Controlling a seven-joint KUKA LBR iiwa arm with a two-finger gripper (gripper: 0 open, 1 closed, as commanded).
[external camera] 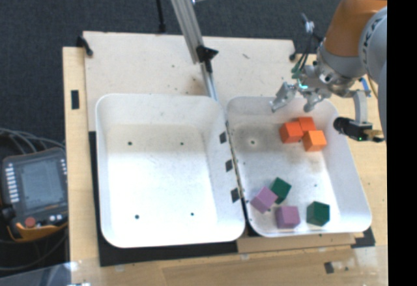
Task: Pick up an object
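Gripper: hung over the far edge of the right bin, fingers spread wide, nothing between them.
Arm: grey with orange band, came in from the right, tilted down toward the bin.
Orange blocks: two, touching, in the right bin's far part, just below the gripper, clear of its fingers.
Green blocks: one near the bin's middle, touching a purple block; another by the near rim.
Purple blocks: one beside the first green block, one near the front rim.
Left bin: white, beside the right bin on the surface.
Pendant: sat off the surface's left side.
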